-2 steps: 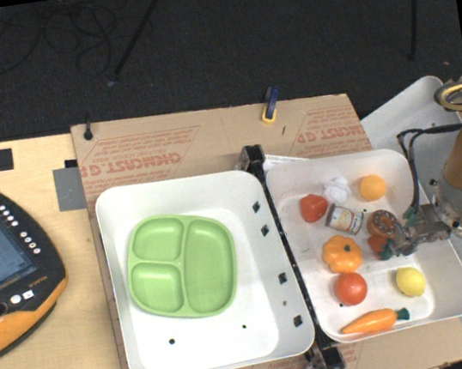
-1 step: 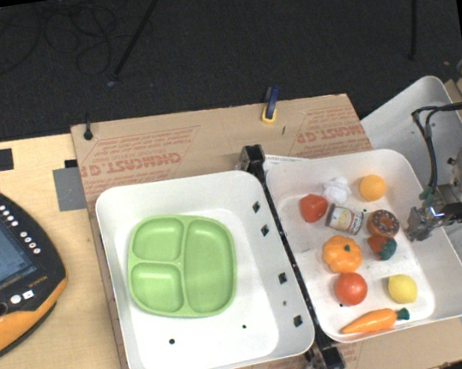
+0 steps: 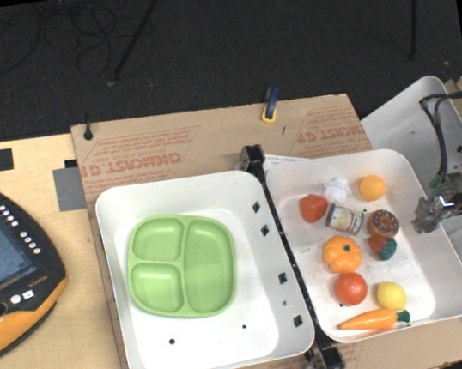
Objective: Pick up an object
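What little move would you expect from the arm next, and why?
Probably a short reach toward the view's left, over the right bin. The gripper sits at that bin's outer edge, apart from the toy food, and the nearest piece, the brown round item, lies just inside the rim.

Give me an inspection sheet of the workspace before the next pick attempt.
Surface: two white bins side by side on cardboard; left bin, right bin.
Job's things: in the right bin, a carrot, lemon, tomato, small pumpkin, jar, orange, red pepper.
Clutter: green divided plate in the left bin.
Grippers: gripper at the right bin's right edge, over the rim; finger state unclear.
Cables: black cables on the dark floor behind the bench.
Surroundings: teach pendant at left.
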You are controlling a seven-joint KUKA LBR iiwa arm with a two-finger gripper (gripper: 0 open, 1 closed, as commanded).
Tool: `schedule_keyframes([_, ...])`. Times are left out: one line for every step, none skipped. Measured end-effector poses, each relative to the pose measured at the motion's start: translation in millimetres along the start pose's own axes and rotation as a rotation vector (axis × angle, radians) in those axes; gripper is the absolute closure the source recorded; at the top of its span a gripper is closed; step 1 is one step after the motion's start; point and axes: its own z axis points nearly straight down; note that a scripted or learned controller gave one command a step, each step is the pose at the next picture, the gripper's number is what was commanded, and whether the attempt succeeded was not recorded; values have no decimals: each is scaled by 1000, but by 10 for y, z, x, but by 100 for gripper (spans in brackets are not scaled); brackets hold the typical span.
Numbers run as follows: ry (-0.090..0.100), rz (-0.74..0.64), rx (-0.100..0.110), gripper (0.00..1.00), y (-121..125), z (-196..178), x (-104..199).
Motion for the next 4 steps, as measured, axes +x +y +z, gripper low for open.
schedule_keyframes([3, -4, 4, 100, 12, -67, 523])
schedule_keyframes([3, -3, 6, 100, -34, 82, 1023])
schedule_keyframes([2, -4, 4, 100, -53, -14, 1534])
schedule_keyframes([1, -4, 4, 100, -96, -84, 2070])
